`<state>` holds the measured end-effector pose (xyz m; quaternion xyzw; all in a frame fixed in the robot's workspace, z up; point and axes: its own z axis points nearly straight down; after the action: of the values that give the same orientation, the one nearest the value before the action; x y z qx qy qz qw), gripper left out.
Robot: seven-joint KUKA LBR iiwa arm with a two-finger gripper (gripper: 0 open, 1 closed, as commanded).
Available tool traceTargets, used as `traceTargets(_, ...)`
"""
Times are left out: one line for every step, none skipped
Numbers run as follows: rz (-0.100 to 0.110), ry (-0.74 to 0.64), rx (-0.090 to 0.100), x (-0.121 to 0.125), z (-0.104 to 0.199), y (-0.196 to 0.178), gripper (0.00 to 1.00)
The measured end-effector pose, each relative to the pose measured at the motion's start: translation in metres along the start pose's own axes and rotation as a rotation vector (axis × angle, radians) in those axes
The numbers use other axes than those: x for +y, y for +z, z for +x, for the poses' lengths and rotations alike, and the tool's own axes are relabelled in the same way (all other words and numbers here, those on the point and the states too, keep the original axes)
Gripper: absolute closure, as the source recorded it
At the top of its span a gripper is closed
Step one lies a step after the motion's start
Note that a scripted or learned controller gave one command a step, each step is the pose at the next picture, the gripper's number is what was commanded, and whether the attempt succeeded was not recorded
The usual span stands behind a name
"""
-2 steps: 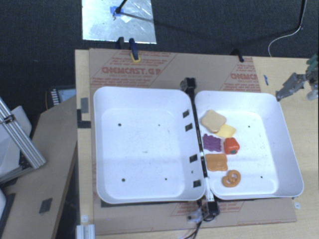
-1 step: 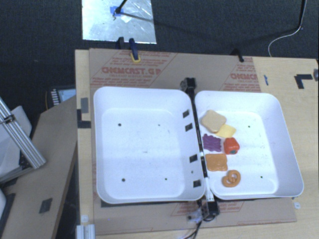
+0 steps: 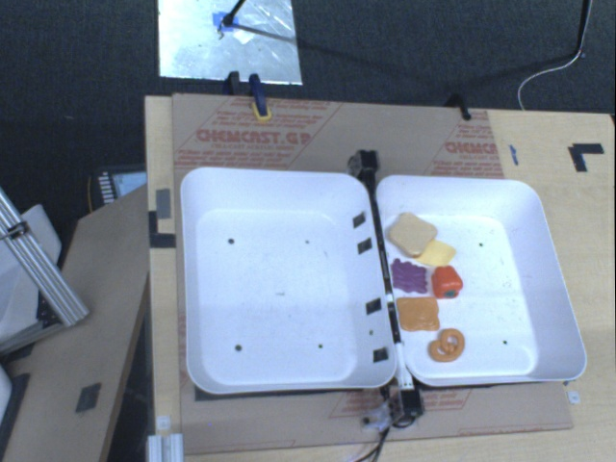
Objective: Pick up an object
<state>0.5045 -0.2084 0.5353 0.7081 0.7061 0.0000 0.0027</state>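
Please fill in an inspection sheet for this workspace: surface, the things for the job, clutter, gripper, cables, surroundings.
Surface: bench bears a left bin and a right bin, side by side on a cardboard sheet.
Job's things: in the right bin's left half, tan bread slice, yellow piece, purple piece, red-orange block, orange slab, pretzel.
Clutter: nothing seen.
Gripper: nothing seen.
Cables: white cable at top right; wires at the front edge.
Surroundings: dark floor, foil square, metal frame at left.
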Motion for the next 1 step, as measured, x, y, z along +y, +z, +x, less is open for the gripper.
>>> traceTargets(-0.005,-0.01,-0.001,0.0014,0.0028,-0.0116,1.0)
